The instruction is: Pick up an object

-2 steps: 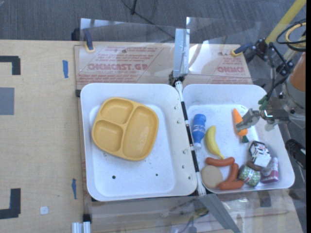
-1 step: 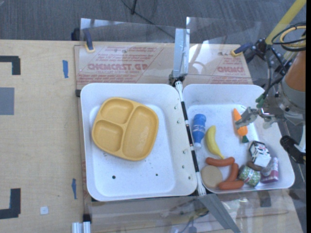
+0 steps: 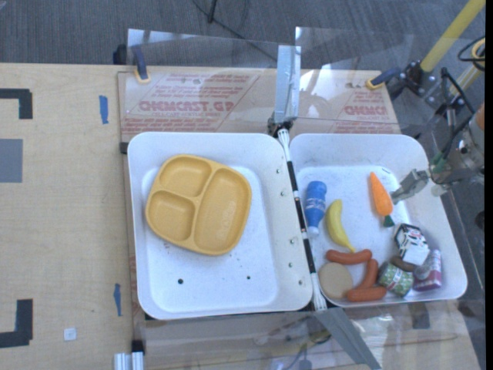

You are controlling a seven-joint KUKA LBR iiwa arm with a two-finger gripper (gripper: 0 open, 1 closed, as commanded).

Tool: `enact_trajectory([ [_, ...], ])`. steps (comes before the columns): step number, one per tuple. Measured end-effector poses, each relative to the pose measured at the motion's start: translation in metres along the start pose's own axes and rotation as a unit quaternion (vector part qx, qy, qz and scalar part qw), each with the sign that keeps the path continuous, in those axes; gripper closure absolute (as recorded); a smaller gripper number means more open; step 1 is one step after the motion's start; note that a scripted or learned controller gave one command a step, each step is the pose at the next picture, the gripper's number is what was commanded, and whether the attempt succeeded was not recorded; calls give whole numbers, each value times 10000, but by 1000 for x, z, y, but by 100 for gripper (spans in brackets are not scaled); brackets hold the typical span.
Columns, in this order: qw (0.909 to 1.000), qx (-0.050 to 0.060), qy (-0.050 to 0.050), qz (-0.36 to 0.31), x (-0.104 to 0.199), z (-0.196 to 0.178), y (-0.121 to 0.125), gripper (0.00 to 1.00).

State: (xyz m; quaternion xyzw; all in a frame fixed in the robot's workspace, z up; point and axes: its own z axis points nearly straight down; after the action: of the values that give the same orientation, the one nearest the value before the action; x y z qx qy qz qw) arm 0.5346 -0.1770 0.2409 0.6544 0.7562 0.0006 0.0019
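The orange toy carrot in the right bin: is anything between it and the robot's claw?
Nothing visible. The gripper sits just right of the orange toy carrot, over bare floor of the right white bin. The yellow toy banana lies on the carrot's far side.

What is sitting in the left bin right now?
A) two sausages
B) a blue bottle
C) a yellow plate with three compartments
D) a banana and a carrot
C: the yellow divided plate lies alone in the left bin, while the banana, carrot, blue bottle and sausages all lie in the right bin.
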Motion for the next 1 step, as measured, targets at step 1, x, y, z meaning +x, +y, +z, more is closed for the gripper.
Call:
enact_trajectory([
  [1, 9851, 13, 9, 1718, -17, 152, 35, 0],
])
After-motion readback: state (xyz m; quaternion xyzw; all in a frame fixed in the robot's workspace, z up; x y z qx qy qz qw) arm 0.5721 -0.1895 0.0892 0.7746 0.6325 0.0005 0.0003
